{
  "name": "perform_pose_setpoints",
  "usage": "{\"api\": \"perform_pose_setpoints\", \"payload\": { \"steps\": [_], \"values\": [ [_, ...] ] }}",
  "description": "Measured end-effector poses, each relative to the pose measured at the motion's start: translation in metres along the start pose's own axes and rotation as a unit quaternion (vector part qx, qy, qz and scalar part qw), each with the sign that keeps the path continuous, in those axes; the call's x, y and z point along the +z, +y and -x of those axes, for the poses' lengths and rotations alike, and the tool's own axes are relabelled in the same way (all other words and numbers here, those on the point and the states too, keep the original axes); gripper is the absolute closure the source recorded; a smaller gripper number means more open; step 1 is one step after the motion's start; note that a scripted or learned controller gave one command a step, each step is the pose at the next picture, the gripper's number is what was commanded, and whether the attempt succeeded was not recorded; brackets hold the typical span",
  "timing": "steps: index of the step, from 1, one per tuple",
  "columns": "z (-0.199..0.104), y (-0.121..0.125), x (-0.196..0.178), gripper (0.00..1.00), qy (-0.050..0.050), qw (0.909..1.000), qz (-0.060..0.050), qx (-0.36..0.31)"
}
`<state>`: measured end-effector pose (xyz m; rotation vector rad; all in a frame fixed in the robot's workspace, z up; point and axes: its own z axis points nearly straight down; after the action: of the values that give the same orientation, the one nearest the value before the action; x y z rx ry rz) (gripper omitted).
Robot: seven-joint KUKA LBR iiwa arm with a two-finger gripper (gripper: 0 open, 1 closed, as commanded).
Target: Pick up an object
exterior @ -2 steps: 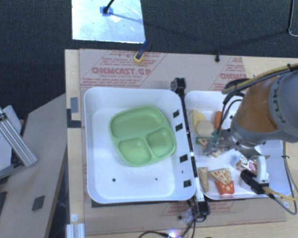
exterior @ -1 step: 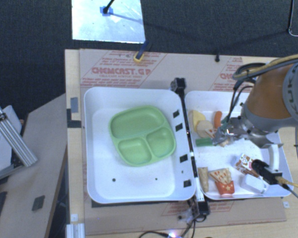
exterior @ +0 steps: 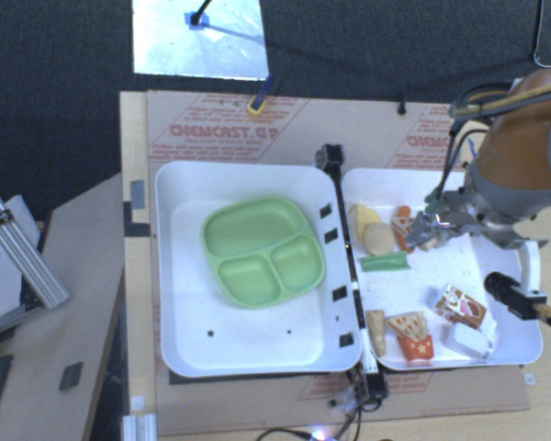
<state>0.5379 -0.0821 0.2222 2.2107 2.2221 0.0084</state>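
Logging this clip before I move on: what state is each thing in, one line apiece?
Gripper: low in the right bin, beside the red item; fingers too small to read.
Green tray: upright in the left bin, compartments bare.
Yellow piece: lying in the right bin, touching the round tan piece.
Green stick: lying flat.
Fries box: lying on its side.
Carton: lying tilted.
White block: lying near the corner.

"CHEMCAST" in red on the brown board [exterior: 222,129], repeated at right

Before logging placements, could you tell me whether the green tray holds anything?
Empty: all three compartments of the green divided plastic tray show bare green.
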Motion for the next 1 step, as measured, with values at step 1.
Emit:
{"api": "perform_pose_setpoints", "payload": {
  "steps": [1],
  "values": [
    [-0.0001, 0.0009, -0.0021, 1.0, 0.0, 1.0, -0.003, 0.0]
  ]
}}
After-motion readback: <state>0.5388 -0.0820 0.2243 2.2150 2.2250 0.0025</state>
